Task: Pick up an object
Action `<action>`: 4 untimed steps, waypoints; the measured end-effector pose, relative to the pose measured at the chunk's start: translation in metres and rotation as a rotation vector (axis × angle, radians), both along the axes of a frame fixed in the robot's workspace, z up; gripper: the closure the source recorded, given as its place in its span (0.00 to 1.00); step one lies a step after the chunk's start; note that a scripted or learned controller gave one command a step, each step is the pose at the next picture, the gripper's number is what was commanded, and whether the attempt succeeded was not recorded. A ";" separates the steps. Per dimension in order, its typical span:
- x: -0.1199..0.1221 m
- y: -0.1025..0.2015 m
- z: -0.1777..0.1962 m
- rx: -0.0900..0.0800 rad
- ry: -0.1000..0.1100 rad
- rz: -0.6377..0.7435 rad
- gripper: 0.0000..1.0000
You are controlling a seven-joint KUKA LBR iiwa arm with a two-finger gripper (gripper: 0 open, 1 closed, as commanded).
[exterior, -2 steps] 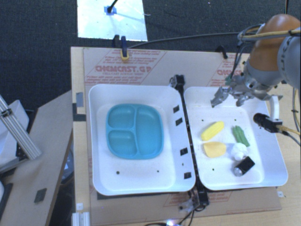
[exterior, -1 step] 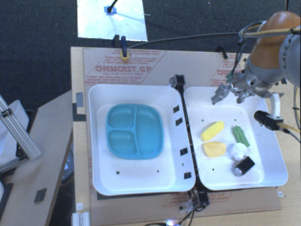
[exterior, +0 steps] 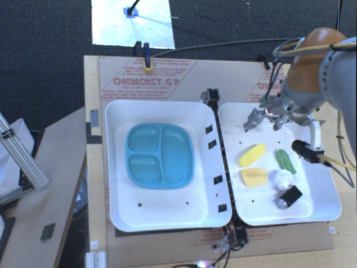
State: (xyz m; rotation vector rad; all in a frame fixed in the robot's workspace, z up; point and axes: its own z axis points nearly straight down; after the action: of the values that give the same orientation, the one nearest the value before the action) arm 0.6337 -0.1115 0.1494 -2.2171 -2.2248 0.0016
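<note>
Two white bins: the left bin (exterior: 120, 205) holds one blue plate (exterior: 160, 155), the right bin (exterior: 323, 202) five small objects beneath an empty, spread-fingered gripper (exterior: 266, 120).

A divided plate (exterior: 160, 154) lies in the left bin (exterior: 120, 205) — five small objects in the right bin (exterior: 329, 205).

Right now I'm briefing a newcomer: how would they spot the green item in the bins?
Find the right-hand shallow white bin, beside the one holding the blue divided plate. Near its right side lies a short green bean-like stick, right of the yellow oblong piece and above the small white lump. It alone is green.
</note>
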 end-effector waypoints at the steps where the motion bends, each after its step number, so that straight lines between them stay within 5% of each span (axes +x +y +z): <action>1: -0.008 0.006 -0.058 0.001 0.002 -0.001 0.00; 2: -0.007 0.006 -0.065 0.000 -0.002 -0.002 0.00; 3: -0.006 0.006 -0.053 0.000 -0.006 -0.002 1.00; 4: 0.003 -0.001 0.006 -0.001 -0.010 -0.001 1.00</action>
State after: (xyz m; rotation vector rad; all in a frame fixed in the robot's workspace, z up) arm 0.6362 -0.1126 0.1554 -2.2240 -2.2288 -0.0076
